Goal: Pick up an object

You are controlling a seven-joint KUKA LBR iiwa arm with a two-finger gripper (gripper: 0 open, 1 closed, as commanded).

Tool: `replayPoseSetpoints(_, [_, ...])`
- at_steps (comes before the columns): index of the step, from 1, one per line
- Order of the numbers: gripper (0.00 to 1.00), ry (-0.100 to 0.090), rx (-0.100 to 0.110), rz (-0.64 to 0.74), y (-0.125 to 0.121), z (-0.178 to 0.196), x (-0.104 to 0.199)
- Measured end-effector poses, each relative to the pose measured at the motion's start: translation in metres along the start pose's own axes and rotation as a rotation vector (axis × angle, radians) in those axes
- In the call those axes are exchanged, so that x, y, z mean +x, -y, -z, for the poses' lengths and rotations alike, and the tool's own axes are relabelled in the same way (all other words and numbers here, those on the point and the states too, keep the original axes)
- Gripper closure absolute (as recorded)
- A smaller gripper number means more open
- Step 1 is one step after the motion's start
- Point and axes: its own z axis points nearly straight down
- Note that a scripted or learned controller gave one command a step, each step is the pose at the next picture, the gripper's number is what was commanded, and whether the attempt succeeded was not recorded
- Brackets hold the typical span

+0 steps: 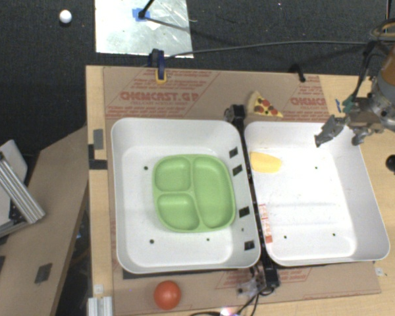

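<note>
hovering over the right bin's point(355, 242) far right corner, the gripper point(345, 129) has its fingers spread and holds nothing. the yellow piece point(266, 162) lies flat by that bin's left wall, well apart. it looks light, thin, probably slippery; pinch across its narrow width.

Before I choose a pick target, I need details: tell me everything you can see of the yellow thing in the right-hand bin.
The yellow object is a small, flattish, rounded piece, pale yellow and smooth, possibly soft plastic or foam. It lies flat on the floor of the right bin, in the far corner nearest the left bin, close to the dividing wall; whether it touches that wall cannot be told. Nothing rests on it. The end effector hovers well to its right, apart from it.
</note>
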Motion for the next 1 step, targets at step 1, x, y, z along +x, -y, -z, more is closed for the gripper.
replayPoseSetpoints(1, [0.0, 0.002, -0.011, 0.002, -0.0018, 0.0068, 0.0004])
